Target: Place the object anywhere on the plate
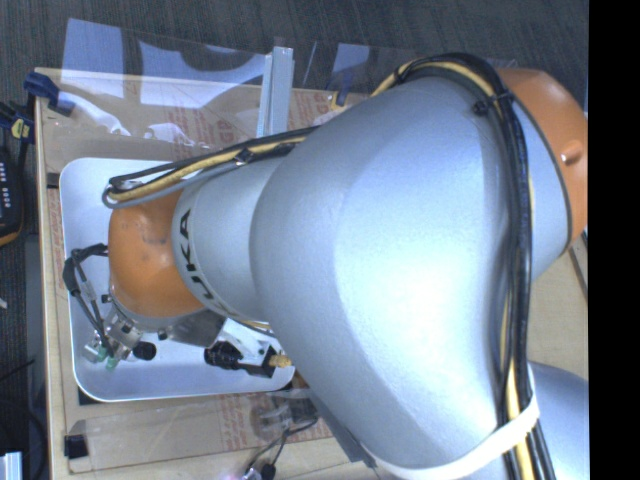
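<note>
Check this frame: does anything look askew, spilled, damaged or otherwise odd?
Nothing looks spilled or damaged. The arm hides most of the bench, stretched over the left bin, its orange band low above the bin floor. No plate or object can be made out, so their state cannot be judged.

Single fixed camera above the bench, looking down at a slant. Arm point(400, 268) enters from the right, sits close under the lens and blocks most of the frame. Left white bin point(75, 258) partly visible beneath; dark floor along top edge
</note>
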{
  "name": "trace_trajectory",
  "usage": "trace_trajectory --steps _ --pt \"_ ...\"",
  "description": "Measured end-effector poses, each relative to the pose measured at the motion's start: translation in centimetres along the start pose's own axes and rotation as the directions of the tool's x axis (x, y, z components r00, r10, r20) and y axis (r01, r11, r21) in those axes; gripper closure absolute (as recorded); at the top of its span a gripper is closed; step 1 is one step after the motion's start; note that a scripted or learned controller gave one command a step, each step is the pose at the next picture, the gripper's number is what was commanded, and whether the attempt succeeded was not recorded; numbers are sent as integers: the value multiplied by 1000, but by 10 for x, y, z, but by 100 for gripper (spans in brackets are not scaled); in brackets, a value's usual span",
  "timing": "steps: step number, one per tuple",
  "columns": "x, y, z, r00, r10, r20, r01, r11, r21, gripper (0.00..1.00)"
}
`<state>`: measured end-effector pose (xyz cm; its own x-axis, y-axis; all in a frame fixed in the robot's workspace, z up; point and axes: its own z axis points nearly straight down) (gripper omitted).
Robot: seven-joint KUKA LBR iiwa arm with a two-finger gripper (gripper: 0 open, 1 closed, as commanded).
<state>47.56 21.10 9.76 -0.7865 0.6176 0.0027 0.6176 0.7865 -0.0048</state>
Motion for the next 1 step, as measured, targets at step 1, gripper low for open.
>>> trace_trajectory --steps 1 --pt "-35 -43 -153 974 -225 6 225 974 -5 100"
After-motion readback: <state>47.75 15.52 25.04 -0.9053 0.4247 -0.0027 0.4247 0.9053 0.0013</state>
